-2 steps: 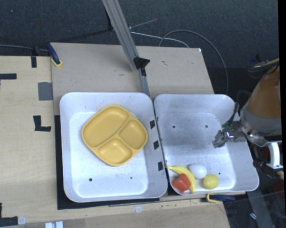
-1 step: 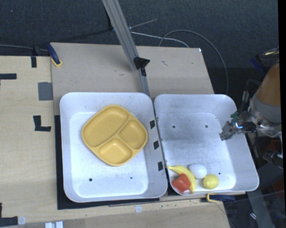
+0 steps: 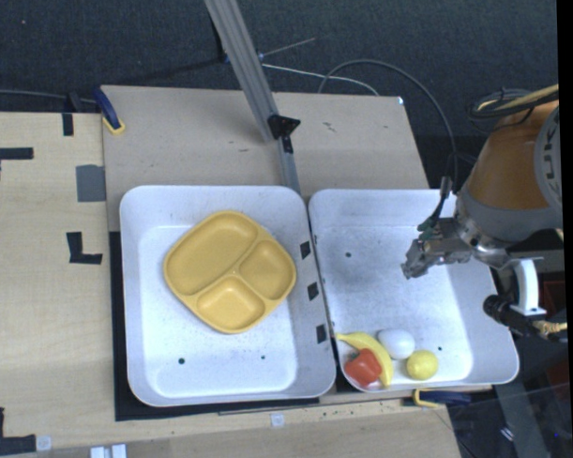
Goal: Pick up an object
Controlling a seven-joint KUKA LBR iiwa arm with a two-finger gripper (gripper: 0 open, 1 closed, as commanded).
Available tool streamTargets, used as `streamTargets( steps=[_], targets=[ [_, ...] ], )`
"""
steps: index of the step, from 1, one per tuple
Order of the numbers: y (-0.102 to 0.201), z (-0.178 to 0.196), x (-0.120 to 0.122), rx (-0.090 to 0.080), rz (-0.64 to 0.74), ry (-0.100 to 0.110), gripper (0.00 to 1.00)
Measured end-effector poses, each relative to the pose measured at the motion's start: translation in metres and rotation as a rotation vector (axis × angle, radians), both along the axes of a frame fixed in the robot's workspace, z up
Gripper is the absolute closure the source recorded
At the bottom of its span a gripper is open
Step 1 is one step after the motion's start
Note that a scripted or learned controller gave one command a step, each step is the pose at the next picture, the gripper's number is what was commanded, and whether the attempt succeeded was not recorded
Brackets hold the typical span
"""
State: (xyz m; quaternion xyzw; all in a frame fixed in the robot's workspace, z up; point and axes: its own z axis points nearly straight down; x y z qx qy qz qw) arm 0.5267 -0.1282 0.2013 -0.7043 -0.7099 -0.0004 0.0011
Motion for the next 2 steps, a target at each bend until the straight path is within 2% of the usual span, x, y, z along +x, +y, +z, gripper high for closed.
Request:
streamTargets(
  steps=[1, 2],
  targets=[
    [0.057, 0.013, 0.011, 0.0, 0.0, -0.001, 1.0],
    [0.111, 0.006, 0.017, -0.001, -0.001, 0.001, 1.0]
  ],
)
